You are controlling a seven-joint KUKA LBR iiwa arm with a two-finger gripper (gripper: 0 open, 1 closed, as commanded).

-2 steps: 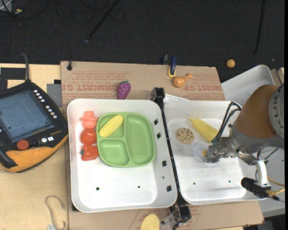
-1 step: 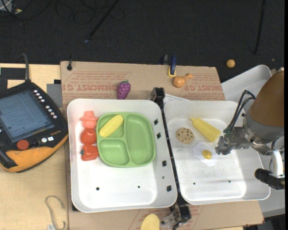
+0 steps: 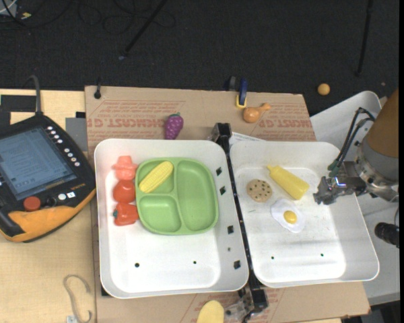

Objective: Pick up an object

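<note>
The hand [image 3: 325, 194] hangs over the right white bin [image 3: 337, 261] at about three o'clock, near its right wall; whether it is released or clenched cannot be told. Just beside it, toward nine o'clock, lies a yellow plastic wedge [image 3: 288, 181]. A white-and-yellow toy fried egg [image 3: 289, 216] sits at the wedge's six o'clock, and a brown chocolate-chip cookie [image 3: 259, 190] lies further toward nine. In the left white bin [image 3: 161, 268], a green divided plate [image 3: 188, 210] carries a yellow toy corn cob [image 3: 154, 175].
</note>
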